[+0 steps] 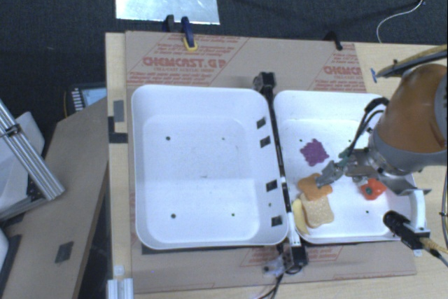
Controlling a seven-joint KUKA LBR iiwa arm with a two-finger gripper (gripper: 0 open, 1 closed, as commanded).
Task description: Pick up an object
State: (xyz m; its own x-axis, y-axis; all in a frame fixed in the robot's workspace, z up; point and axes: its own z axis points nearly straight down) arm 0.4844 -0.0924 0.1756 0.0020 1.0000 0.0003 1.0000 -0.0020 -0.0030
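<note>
The right bin [336, 115] holds several small items. A purple piece [314, 151] lies near its middle. Below that lies an orange piece [310, 186], and closer to the front is a slice of toast [319, 212] with a yellowish piece [299, 216] at its left edge. A small red item [372, 188] lies further right, partly under the wrist. My gripper [327, 177] reaches in from the right and is low over the bin, its tip at the upper right edge of the orange piece. Nothing is visibly lifted.
The left bin [203, 164] stands beside the right one, and a black divider strip [274, 150] runs between them. Both bins rest on a cardboard sheet [189, 59]. The arm's orange band [420, 112] overhangs the right bin's far right side.
</note>
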